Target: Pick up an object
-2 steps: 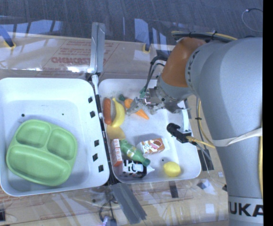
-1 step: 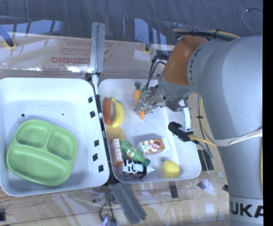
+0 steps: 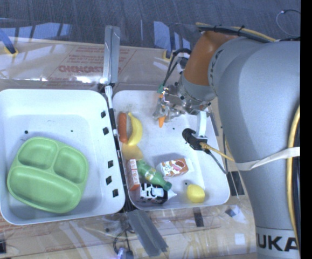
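The arm [image 3: 252, 117] hides the right bin's [image 3: 220, 190] far right rim and runs off the bottom edge.

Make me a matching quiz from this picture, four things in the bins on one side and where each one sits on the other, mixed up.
Things:
1. green tray
2. banana
3. lemon
4. gripper

Places:
A. right bin, near corner
B. left bin
C. right bin, far end
D. right bin, by the divider wall

Pairs: 1-B, 2-D, 3-A, 4-C
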Controlling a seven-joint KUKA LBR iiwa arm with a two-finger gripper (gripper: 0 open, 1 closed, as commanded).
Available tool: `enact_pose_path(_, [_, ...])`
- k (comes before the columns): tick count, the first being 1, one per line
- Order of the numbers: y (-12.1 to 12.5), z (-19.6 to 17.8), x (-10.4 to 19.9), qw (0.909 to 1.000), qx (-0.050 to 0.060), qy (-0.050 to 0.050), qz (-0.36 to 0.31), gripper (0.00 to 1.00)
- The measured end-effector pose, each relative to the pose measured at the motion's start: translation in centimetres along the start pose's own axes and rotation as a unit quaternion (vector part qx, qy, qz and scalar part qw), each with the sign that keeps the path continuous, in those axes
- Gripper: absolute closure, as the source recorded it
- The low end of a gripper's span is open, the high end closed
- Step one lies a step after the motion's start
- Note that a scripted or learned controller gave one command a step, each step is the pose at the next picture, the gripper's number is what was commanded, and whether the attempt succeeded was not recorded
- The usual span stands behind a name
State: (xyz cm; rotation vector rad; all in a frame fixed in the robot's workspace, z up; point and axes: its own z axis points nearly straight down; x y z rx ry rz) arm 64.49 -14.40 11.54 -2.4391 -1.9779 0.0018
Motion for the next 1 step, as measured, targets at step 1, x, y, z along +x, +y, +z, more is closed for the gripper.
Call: enact_pose_path(1, [-0.90, -11.44, 9.98, 0.9988, 0.000, 0.001, 0.048, 1.00])
